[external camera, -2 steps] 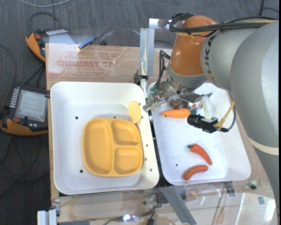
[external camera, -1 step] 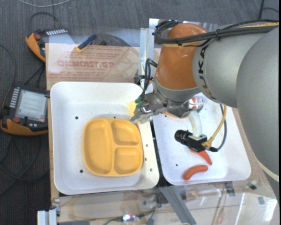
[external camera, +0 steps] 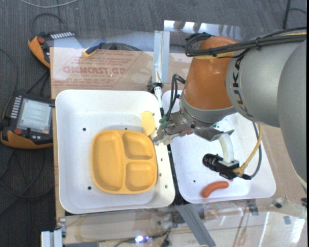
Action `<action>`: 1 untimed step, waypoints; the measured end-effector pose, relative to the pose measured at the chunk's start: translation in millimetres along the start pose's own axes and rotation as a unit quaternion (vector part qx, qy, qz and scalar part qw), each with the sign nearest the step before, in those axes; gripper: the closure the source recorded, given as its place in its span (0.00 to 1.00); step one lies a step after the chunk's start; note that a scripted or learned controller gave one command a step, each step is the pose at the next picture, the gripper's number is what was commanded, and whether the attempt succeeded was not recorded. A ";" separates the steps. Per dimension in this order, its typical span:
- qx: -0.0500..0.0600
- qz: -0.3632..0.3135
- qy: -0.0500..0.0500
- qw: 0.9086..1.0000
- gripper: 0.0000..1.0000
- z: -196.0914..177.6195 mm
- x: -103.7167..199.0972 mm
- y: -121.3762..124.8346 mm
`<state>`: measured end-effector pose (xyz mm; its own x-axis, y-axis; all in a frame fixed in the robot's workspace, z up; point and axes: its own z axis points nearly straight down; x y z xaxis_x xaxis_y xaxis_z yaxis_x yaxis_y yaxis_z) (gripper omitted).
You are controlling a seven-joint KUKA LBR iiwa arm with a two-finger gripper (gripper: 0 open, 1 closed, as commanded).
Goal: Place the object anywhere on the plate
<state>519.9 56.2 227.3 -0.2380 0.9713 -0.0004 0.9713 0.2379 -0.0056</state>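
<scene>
- Progress check: we'd call this one not done yet. The pale yellow piece (external camera: 148, 121) is right at the upper right corner of the orange plate (external camera: 124, 161), and it looks to be on the floor of the left bin (external camera: 72, 117) rather than on the plate itself.
- All three compartments of the plate look bare to us.
- The gripper (external camera: 159, 131) is just beside that yellow piece, low over the wall between the two bins, near the middle of the frame. We honestly can't tell if it's open or closed, or if it has hold of the piece at all; the angle and the bulk of the arm (external camera: 268, 71) hide too much.
- What's left, as we read it: get a solid hold on the piece, shift it a little down and left, and let it go over the plate. It's a short trip.
- A reddish sausage (external camera: 215, 189) lies toward the bottom of the right bin (external camera: 190, 163), well apart from the gripper. We're guessing it isn't the target right now.
- Writing: "KUKA" runs along the grey arm in the upper right, partly cut off. The brown sheet (external camera: 103, 73) above the left bin has faded red print that might say "CHEMCAST", but it's too blurry to swear by.
- The handheld controller (external camera: 28, 120) at the left edge has a lit screen, but nothing on it is readable.
</scene>
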 end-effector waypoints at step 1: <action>0.000 -0.108 0.000 0.994 1.00 -10.3 24.9 -21.0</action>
<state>493.6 75.4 237.7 -0.4417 0.8972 0.0002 0.8972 0.4417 -0.0047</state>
